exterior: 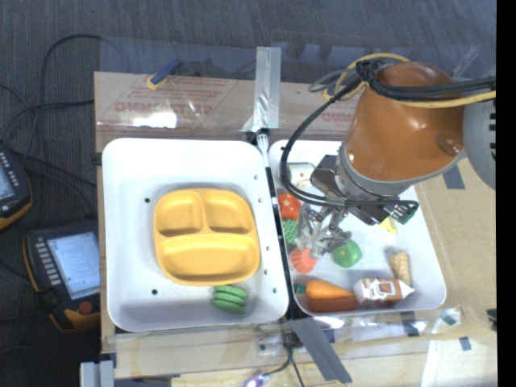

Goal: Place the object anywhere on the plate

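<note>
Hovering gripper (322,236) low in right bin (427,285), finger state unclear, cannot tell. Targeting red toy (303,260) just beside it; centering before closing, then lifting over to yellow plate (206,236).

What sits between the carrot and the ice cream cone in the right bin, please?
In the camera view, a small carton lies between the carrot and the cone, touching the carrot's right end, with the cone just above its right side.
</note>
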Available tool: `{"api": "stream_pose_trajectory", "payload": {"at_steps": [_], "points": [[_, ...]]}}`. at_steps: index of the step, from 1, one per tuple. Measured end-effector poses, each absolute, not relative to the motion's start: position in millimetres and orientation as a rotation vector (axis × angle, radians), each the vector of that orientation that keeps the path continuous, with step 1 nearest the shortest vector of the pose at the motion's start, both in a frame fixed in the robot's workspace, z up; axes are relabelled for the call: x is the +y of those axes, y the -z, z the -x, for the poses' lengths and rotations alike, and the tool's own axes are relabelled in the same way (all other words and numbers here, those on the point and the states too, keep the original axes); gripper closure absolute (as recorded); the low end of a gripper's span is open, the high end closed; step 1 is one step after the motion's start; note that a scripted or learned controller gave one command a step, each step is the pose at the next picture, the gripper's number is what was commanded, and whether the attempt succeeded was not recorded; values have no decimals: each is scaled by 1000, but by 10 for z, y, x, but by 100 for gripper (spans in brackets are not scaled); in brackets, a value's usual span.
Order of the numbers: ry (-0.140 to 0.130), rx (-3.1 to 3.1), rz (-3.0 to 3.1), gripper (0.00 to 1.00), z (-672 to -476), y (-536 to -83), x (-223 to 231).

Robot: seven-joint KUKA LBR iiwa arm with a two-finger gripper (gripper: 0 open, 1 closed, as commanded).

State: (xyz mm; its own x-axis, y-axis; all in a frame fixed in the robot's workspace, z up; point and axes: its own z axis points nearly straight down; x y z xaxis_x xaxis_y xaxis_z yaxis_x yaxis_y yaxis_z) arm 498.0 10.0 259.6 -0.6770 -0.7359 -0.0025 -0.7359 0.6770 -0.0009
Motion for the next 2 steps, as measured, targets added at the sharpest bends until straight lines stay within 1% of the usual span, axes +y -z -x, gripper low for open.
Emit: {"api": "stream_pose_trajectory", "payload": {"at_steps": [1, 2], "points": [[-3, 2950, 1072, 100, -4877, -2445, 600], [-3, 2801, 1417, 100, -4943, -2707, 925]]}}
